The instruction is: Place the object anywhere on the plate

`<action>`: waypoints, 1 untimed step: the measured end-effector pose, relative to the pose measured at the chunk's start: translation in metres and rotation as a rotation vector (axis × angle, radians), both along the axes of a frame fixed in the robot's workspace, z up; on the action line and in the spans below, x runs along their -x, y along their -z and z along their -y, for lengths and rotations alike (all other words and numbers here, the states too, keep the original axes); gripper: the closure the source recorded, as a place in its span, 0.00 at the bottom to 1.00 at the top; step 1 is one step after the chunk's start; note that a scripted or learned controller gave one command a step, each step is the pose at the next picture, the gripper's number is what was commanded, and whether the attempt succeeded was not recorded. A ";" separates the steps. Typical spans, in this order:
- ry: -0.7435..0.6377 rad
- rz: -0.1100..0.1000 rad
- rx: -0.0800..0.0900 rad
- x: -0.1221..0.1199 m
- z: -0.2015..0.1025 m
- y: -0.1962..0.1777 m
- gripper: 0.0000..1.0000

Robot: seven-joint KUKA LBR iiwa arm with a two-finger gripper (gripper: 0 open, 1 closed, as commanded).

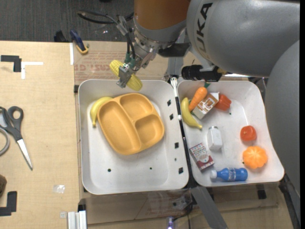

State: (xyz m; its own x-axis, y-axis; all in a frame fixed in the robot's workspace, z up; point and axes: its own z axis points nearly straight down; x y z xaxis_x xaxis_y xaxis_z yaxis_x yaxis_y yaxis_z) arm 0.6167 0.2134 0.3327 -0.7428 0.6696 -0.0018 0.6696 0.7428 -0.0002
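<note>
Camera view from above shows my hand over the far rim of the left bin, with a yellow corn cob caught between my fingers. The cob runs slantwise, one knobbly end poking out toward the upper left and the other toward the lower right, and I am pinching it across its middle. So the hand is closed around the cob, narrowed just to the cob's thickness; it looks clear of the bin, though from this slant I can't be sure how high it hangs.

I judge the cob a light plastic toy: stiff, not fragile, its bumpy kernels giving some bite, but the round body could roll or pivot in a two-finger pinch. Holding it at mid-length, across the narrow way, seems the right spot, since it keeps the ends balanced.

Just below, inside the left bin, lies the orange plate with its three compartments, and a banana curls against its left edge. The cob sits just beyond the plate's far edge, not yet over it.
</note>
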 end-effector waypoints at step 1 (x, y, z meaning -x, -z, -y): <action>-0.404 0.001 0.000 0.029 0.013 -0.048 1.00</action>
